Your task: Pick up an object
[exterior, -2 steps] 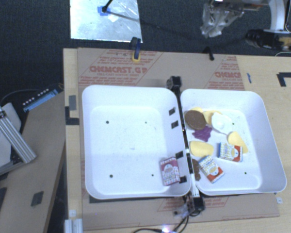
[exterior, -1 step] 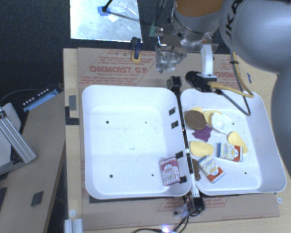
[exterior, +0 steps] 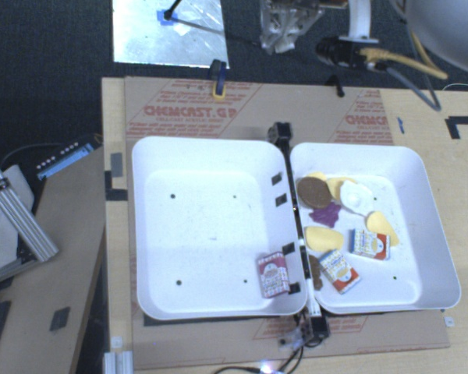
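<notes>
My gripper (exterior: 279,44) hangs high at the top of the view, above the bench's far edge and well clear of both bins. In the left bin (exterior: 195,170) a small red carton (exterior: 273,275) lies near the front right corner. The right bin (exterior: 421,209) holds a cluster of toy foods: a brown round cookie (exterior: 314,192), a fried egg (exterior: 356,195), a purple piece (exterior: 326,213), yellow pieces (exterior: 323,238), a white and red carton (exterior: 370,245) and a second small carton (exterior: 339,270).
The bins stand on a cardboard sheet (exterior: 249,104) with red lettering. A shiny metal plate (exterior: 171,22) lies on the floor at the back left. Cables (exterior: 390,61) trail from the arm at the upper right. An aluminium frame (exterior: 12,209) stands at the left.
</notes>
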Controlling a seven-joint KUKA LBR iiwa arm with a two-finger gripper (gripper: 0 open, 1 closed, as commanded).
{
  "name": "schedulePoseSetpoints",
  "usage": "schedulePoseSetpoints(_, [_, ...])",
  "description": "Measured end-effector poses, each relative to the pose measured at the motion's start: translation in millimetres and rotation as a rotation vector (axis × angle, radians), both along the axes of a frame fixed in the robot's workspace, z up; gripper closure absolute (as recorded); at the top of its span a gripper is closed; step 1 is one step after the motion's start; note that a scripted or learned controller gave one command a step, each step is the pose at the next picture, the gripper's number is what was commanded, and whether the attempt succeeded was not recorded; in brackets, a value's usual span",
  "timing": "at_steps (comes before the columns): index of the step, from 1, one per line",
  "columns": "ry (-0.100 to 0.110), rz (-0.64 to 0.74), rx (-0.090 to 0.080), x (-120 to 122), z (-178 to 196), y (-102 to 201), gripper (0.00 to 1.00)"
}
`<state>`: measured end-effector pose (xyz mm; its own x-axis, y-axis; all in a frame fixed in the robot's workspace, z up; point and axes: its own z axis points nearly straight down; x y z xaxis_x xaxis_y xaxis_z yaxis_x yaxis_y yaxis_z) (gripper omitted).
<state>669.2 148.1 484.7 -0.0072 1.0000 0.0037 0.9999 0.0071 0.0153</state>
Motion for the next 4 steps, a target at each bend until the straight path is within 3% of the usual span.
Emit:
schedulePoseSetpoints(1, [0.025, 0.004, -0.003, -20.9, -116.3, 74.7, 1.0])
schedulePoseSetpoints(2, [-0.005, 0.0, 0.003, -1.5, 61.8, 86.8, 1.0])
schedulePoseSetpoints(3, [0.011, 0.003, -0.001, -1.2, 62.6, 86.7, 1.0])
schedulePoseSetpoints(4, [0.009, 0.009, -0.001, -1.4, 73.9, 87.0, 1.0])
